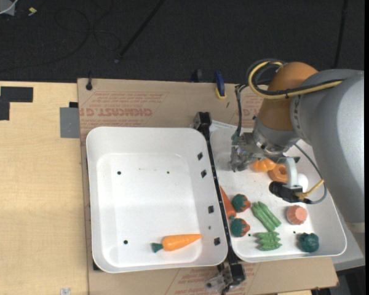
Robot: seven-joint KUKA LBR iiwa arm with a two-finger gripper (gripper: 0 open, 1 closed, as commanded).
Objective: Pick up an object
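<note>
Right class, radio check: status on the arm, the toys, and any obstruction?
Gripper low at the right bin's far end, nothing seen held. Carrot alone in left bin. Toy food crowds right bin; arm overhangs it.

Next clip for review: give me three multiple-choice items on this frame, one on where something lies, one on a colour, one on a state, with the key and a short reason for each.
1. Where does the carrot lie?
A. In the left bin, near its front edge
B. In the right bin
C. On the cardboard behind the bins

2. What colour is the carrot's leafy end?
A. Red
B. Green
C. White

3. How does the gripper stand?
A. Over the left bin
B. Parked outside both bins
C. Low over the back of the right bin

Key: 1 A, it lies alone on that bin's floor by the near wall. 2 B, its left tip is green. 3 C, it sits above the right bin's rear part, beside the divider.
</note>
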